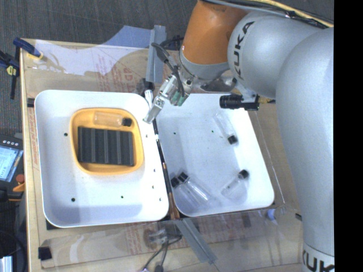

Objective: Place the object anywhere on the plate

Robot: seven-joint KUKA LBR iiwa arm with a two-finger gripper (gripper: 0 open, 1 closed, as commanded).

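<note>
The claw [152, 113] hung over the seam between the two bins, near their far edges, its slim pale fingers pointing down and toward the left bin [51, 203]. Whether the fingers stood apart or together could not be told, and nothing could be seen between them. Above it the orange band [210, 27] and the grey arm [283, 67] rose toward the right side of the bench [102, 67].

Just left of the claw, in the left bin, lay the yellow plate [81, 162], a rounded square with a dark ribbed centre, sitting toward the bin's far half. A clear vial with a black cap [113, 119] lay on its side along the plate's far rim, cap toward the claw, wholly on the plate.

In the right bin [264, 152] three more clear vials lay apart from one another: one with a black cap [225, 129] near the far right corner, one [189, 187] at the near left corner close to the bin wall, and one [235, 183] toward the near right corner.

A small screen device [8, 160] sat off the bench's left edge.
</note>
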